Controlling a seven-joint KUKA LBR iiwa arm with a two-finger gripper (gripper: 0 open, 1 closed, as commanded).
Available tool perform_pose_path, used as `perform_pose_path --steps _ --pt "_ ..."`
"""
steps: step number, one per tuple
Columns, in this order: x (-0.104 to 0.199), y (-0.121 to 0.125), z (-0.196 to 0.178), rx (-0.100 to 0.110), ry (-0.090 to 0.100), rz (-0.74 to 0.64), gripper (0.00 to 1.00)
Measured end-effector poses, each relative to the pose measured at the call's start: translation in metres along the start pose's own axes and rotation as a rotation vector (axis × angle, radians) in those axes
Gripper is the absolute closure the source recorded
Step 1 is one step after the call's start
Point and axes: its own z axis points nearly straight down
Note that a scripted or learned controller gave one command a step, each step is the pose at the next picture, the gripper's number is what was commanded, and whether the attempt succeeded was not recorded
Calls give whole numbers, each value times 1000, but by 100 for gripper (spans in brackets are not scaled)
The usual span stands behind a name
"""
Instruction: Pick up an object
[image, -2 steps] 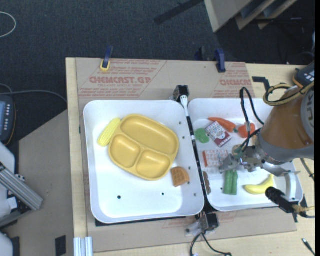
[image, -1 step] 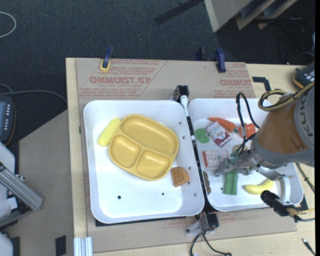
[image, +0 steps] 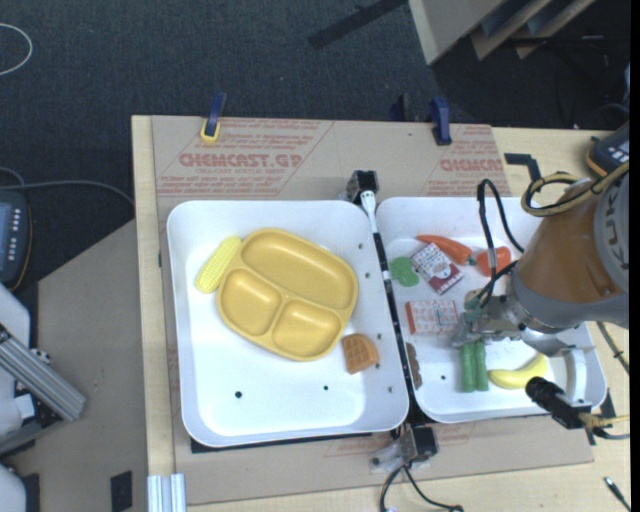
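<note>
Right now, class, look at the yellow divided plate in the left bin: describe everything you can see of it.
The yellow plate looks like smooth moulded plastic, rounded at the corners, with one long compartment and two smaller ones, all holding nothing. It lies flat and right way up, turned at a slant, on the floor of the left bin. A yellow toy corn cob lies against its upper left edge. A small brown piece sits by its lower right corner; contact is unclear.

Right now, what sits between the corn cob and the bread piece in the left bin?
The yellow divided plate lies between the corn cob and the bread piece, seen in the camera view.
</note>
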Motion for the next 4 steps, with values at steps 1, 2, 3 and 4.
perform_pose_path --steps 1,2,3,4 --pt "-7 4 -45 -6 -3 -1 100" --pt "-15 10 -94 -6 -3 -2 100" --pt "-15 11 -132 -6 -3 -3 100" --pt "31 47 -132 -5 -1 -8 100"
